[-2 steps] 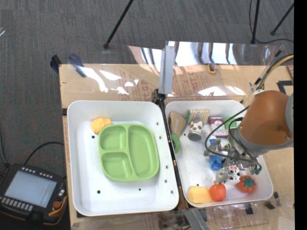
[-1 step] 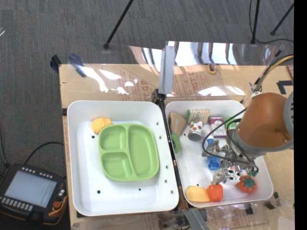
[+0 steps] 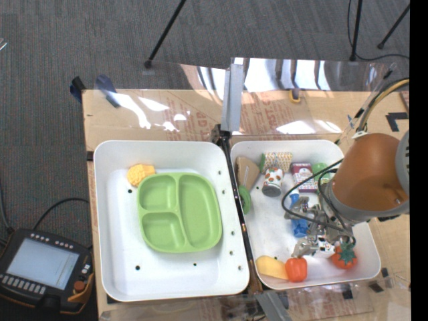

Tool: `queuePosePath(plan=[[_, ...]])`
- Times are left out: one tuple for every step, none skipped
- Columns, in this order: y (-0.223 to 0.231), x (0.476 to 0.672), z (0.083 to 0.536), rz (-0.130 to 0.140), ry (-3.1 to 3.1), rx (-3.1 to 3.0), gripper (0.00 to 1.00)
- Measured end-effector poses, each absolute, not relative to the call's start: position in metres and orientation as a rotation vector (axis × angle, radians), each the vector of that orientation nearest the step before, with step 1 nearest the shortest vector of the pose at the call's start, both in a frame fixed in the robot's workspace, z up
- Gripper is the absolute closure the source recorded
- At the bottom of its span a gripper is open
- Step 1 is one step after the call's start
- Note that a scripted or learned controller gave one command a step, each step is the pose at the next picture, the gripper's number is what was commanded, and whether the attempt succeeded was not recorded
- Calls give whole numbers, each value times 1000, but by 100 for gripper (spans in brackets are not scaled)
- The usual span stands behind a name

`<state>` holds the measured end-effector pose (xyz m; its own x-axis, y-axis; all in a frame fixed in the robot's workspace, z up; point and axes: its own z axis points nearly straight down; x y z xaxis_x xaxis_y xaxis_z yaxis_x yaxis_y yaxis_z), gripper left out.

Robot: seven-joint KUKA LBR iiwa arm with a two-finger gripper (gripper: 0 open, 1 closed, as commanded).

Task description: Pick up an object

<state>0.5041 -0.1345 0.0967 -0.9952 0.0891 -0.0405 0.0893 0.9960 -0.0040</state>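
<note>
While my orange-banded wrist hangs over the right bin (image 3: 372, 249), my gripper (image 3: 319, 236) sits low near that bin's five o'clock corner, and I cannot tell from this slant whether my fingers are spread or closed, or whether anything lies between them. Just at my tip rests a small black-and-white toy (image 3: 326, 247), too small to identify. At its three o'clock, just beside it, sits a red strawberry-like toy with a green top (image 3: 344, 257). A blue object (image 3: 299, 227) lies at my ten o'clock, near me. At seven o'clock from me, a red pepper-like piece (image 3: 296, 269) touches a yellow piece (image 3: 272, 267) along the bin's near wall. Towards the far wall, at eleven o'clock, stand a small can (image 3: 272, 182), a tan cone shape (image 3: 247, 170) and a little red-and-white carton (image 3: 303, 176). In the left bin (image 3: 107, 246), a green divided plate (image 3: 179, 211) lies in the middle, with a yellow corn-like toy (image 3: 140, 174) touching its ten o'clock corner.
</note>
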Motion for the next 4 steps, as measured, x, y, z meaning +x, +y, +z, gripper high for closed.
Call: queuePosePath(plan=[[-132, 529, 87, 2, 3136, 183, 0], [-132, 527, 87, 3, 3137, 206, 0], [-129, 528, 87, 2, 3140, 148, 0], [-116, 534, 87, 3, 3125, 321, 0]])
